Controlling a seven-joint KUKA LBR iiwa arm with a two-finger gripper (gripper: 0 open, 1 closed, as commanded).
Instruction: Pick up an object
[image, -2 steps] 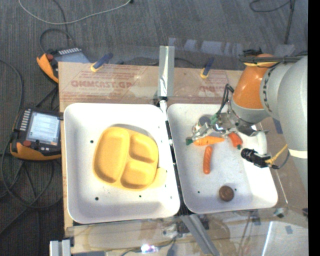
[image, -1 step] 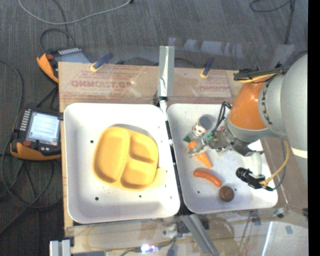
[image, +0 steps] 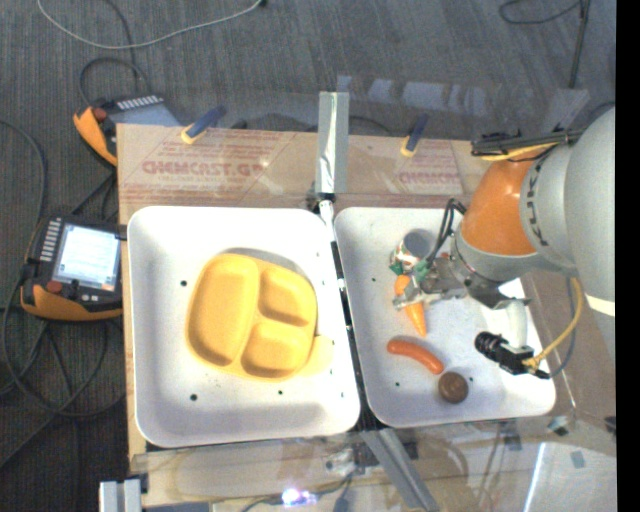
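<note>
My gripper (image: 416, 280) is low in the right bin (image: 520, 400), near its back middle. An orange carrot (image: 415, 316) with a bit of green at its top lies right under and in front of the gripper, its tip pointing toward the bin's front. The gripper's body hides the carrot's upper end, so I cannot see whether it is held. A red-orange sausage (image: 415, 353) lies a little in front of the carrot. A round brown object (image: 453, 386) sits near the bin's front right.
The left bin (image: 160, 400) holds a yellow divided tray (image: 255, 314) in its middle. The grey arm with its orange band (image: 500, 215) reaches in over the right bin's back right corner. A handheld pendant (image: 75, 265) lies off the bench at left.
</note>
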